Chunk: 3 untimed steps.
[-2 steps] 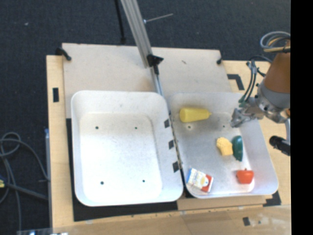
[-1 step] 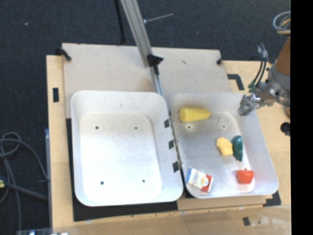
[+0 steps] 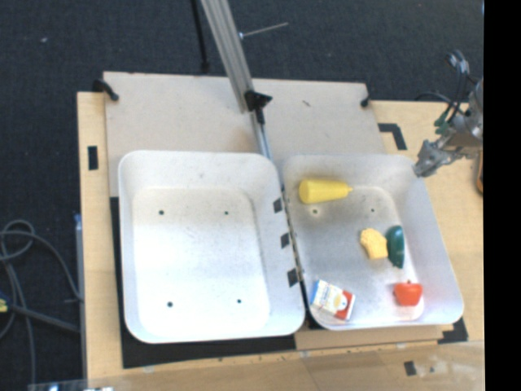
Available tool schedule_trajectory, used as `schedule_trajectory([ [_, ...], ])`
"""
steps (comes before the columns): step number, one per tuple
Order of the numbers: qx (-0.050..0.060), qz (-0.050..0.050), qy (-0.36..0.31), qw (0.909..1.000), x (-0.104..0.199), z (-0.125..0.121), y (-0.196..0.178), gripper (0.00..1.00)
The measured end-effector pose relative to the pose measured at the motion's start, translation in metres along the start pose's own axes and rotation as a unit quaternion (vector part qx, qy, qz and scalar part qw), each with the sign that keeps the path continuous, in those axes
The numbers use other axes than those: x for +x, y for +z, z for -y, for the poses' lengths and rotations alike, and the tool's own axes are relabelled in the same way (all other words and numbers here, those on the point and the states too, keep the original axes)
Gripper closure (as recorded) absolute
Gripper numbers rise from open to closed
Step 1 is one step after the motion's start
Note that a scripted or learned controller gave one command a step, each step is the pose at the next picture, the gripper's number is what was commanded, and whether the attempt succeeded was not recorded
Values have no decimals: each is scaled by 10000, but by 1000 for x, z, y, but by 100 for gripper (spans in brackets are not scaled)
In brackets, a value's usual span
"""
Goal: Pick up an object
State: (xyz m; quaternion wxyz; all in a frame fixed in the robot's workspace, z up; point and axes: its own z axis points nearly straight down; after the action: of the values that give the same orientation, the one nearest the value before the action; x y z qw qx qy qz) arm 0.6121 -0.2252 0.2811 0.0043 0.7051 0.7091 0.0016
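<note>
The right bin (image 3: 427, 218) holds a yellow cone-shaped object (image 3: 323, 191) near its back left, a small yellow lump (image 3: 374, 243) beside a dark green piece (image 3: 396, 246), an orange-red piece (image 3: 408, 292) at the front right, and a small white, red and yellow carton (image 3: 332, 300) at the front left. My gripper (image 3: 429, 162) hangs at the view's right edge, above the right bin's back right corner. It is well apart from all the objects and nothing shows in it.
The left bin (image 3: 199, 247) sits beside the right one. A slanted metal pole (image 3: 232, 51) rises behind the bins. Cables and black brackets lie around the bench edges.
</note>
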Motion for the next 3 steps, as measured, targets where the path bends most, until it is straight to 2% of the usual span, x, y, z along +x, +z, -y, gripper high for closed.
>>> schedule_trajectory([
  [1, 25, -6, -15, 10000, -1, -1, -6, 100],
  [2, 35, -13, 6, 10000, 39, -5, 0, 100],
  [3, 34, -17, -2, 10000, 96, 2, 5, 100],
])
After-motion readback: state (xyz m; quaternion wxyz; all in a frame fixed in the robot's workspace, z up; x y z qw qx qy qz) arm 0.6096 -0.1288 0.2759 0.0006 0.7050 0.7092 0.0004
